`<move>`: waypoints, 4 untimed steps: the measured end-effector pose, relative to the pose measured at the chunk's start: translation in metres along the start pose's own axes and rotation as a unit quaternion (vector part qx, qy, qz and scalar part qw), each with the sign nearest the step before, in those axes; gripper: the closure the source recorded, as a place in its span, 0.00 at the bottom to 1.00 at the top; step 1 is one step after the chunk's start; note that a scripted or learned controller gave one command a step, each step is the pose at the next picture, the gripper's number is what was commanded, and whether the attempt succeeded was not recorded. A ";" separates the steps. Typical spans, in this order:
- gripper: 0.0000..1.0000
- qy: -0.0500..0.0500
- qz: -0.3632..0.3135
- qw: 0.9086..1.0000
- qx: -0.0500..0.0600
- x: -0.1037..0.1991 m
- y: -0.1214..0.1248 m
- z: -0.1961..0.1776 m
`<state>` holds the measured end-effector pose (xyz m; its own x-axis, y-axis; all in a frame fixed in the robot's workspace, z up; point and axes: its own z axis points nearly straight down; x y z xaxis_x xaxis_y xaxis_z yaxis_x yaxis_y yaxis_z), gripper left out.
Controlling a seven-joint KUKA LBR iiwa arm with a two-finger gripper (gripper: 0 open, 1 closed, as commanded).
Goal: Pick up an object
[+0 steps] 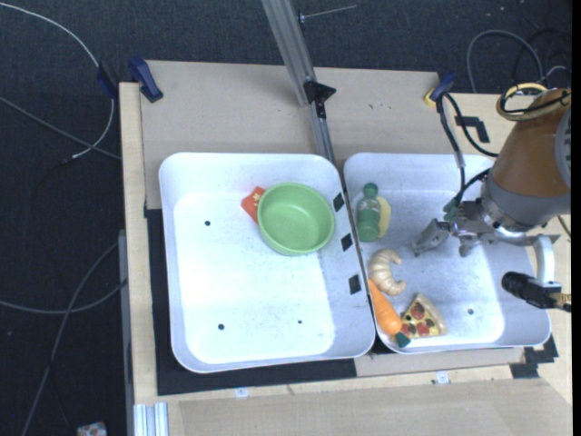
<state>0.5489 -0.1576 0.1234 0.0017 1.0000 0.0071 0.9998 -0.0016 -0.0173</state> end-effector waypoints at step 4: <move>1.00 -0.002 -0.003 1.000 -0.011 0.044 0.027 -0.090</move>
